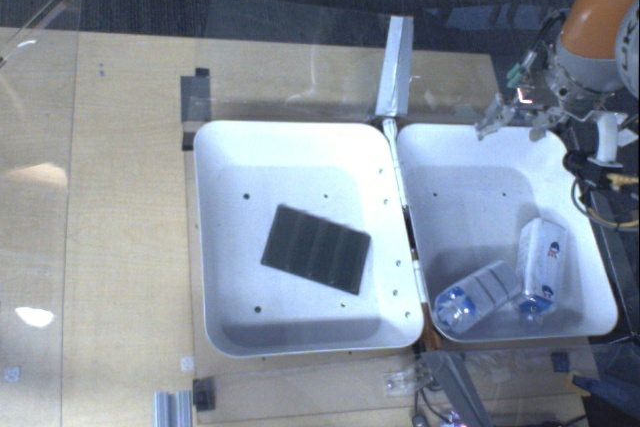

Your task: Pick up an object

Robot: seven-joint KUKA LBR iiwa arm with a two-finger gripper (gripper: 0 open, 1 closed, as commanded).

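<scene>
Over the far right corner of the right bin point(425, 155) hangs the gripper point(512, 115), raised above the rim, and whether it is spread or pressed together I cannot tell from this slant; nothing shows in its grasp. The things it might take lie well apart from it. Two clear plastic bottles rest at the near edge of the right bin: one bottle with a white label point(538, 270) lies roughly along the right wall, blue cap toward the near edge, and a second bottle point(472, 298) lies slanted beside it toward the near left corner, their lower ends close together. The label carries dark print, too small to read, and no brand can be made out. In the left bin point(215, 215) a dark ribbed rectangular pad point(316, 248) lies flat near the middle, tilted.

The step in hand looks like the approach, before any descent. The next move would call for travelling toward the near edge and lowering squarely across one bottle's body
</scene>
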